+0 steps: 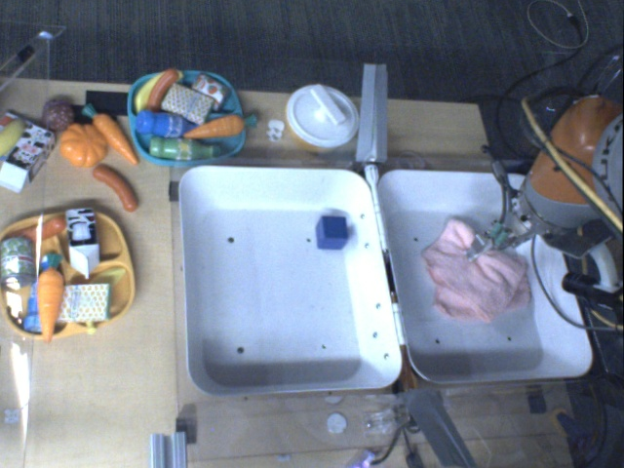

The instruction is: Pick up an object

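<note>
The end effector (490,238) is down on the top right part of the pink cloth (475,273). I cannot tell how it is set. The pink cloth lies crumpled in the right bin (556,359). A little blue block (332,231) sits in the left bin (244,359), well apart from the cloth.

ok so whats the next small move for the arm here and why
Probably a short straight descent onto the pink cloth, then a close. The tool sits at the cloth's upper right edge in the right bin, and nothing shows clearly between its tips, so no grasp is confirmed. The blue cube lies far off in the left bin, making the cloth the nearer pick.
</note>
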Controlling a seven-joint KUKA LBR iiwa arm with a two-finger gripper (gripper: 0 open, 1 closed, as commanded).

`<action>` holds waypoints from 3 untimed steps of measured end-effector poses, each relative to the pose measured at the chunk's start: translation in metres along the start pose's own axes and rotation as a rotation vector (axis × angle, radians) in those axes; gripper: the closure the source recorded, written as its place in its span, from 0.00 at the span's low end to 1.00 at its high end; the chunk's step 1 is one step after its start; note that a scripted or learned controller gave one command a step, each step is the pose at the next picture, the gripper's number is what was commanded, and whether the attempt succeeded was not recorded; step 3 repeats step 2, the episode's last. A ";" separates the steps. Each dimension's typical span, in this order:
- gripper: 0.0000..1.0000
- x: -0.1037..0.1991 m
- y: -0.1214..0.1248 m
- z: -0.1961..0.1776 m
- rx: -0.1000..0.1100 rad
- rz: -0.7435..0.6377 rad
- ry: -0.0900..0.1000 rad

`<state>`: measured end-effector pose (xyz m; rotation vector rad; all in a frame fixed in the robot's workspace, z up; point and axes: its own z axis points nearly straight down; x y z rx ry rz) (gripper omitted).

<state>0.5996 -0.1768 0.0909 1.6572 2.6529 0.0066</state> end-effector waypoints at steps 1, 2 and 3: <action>0.00 -0.019 0.031 -0.002 0.003 -0.152 0.004; 0.00 0.002 0.040 -0.021 0.005 -0.183 0.006; 0.00 0.002 0.040 -0.021 0.005 -0.183 0.006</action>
